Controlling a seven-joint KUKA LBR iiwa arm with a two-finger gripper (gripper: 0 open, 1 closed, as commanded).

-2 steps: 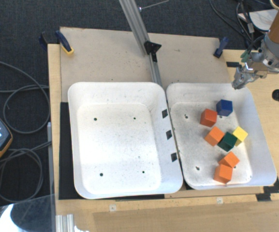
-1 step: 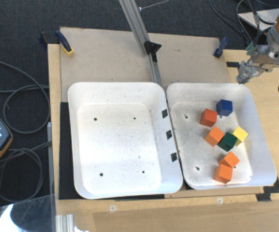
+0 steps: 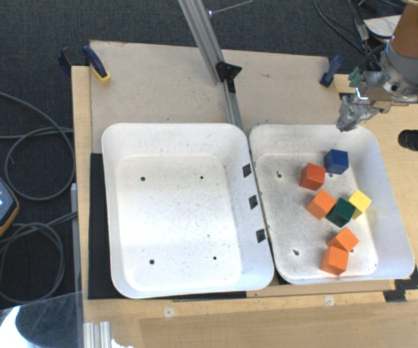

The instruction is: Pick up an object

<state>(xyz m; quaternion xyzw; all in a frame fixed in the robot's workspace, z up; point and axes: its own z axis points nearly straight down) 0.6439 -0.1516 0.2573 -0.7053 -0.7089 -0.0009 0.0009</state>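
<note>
The task is at its beginning: no object is lifted yet. The gripper (image 3: pixel 348 119) hangs above the far rim of the right bin (image 3: pixel 387 194), and nothing is seen between its fingers; whether they are spread or pressed together cannot be told from this view. The blocks all lie in the right bin: a blue block (image 3: pixel 336 161) nearest to the gripper, a red-orange block (image 3: pixel 311 176) beside it, and further orange, green and yellow ones. Descent, grasp and lift all remain.
</note>
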